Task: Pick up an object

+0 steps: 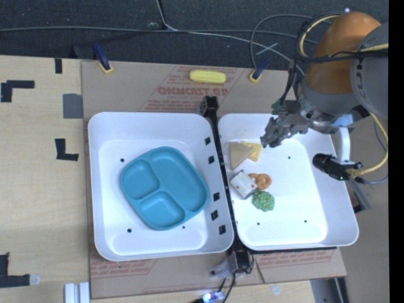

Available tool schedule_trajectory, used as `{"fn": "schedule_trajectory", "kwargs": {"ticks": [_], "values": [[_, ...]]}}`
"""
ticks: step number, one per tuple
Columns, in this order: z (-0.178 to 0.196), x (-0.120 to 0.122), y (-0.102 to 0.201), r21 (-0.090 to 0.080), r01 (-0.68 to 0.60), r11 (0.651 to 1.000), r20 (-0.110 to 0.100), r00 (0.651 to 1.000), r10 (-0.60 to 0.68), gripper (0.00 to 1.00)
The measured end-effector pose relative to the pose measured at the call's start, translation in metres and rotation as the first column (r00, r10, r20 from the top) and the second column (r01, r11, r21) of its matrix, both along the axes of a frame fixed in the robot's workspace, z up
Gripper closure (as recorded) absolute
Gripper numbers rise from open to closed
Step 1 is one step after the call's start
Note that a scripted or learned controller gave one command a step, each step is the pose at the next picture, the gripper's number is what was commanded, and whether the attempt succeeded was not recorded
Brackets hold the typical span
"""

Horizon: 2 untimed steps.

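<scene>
Green broccoli piece, pretzel, cheese wedge just beside fingers

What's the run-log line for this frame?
gripper: over right white bin | nearest: pale yellow cheese wedge | grasp: none seen | blue divided plate: left bin

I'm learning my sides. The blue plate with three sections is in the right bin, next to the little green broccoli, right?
Not quite. The camera view shows the blue plate lying alone in the left bin. The little green broccoli is in the right bin, by the other small food pieces.
</scene>
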<state>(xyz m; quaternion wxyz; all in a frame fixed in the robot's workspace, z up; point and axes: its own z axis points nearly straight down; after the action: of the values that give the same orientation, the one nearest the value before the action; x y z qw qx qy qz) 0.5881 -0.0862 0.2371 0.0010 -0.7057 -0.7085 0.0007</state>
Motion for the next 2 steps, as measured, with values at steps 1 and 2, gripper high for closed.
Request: {"fn": "schedule_trajectory", "kwargs": {"ticks": [1, 2], "values": [[-0.013, -0.011, 0.052, 0.000, -0.001, 1.000, -0.001, 1.000, 0.001, 1.00], [-0.004, -0.023, 0.103, 0.001, -0.002, 1.000, 0.000, 1.000, 0.002, 1.00]]}}
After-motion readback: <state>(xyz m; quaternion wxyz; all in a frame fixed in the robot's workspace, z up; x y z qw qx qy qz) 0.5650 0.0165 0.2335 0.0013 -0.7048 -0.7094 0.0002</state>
